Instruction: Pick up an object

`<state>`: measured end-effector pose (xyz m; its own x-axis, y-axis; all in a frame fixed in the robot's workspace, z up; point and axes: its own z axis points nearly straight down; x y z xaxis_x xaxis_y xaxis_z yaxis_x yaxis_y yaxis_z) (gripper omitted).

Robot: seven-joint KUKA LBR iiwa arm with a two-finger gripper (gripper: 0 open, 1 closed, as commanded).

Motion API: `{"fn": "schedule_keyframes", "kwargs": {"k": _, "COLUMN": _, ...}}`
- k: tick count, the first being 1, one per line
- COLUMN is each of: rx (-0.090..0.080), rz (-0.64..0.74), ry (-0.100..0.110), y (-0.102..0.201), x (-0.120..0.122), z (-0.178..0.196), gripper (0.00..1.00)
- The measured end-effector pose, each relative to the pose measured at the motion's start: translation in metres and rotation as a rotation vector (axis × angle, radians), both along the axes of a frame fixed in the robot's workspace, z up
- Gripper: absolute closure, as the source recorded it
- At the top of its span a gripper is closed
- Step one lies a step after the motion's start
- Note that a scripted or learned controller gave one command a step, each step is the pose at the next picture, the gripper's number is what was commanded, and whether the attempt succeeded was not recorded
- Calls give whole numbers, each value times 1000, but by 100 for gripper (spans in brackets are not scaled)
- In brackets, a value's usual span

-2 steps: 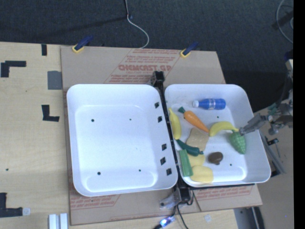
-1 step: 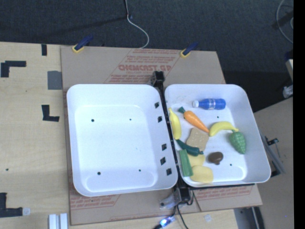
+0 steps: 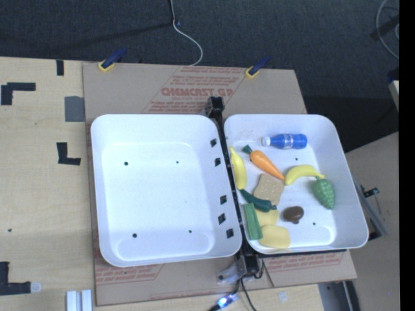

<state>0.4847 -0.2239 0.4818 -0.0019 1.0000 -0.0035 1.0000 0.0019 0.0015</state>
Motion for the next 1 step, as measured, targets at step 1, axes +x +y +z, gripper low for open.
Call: {"fn": "schedule_keyframes", "kwargs": {"k": 1, "rx": 1, "rz": 1, "ry": -4, "y": 8, "x": 0, "z": 56, "gripper": 100}}
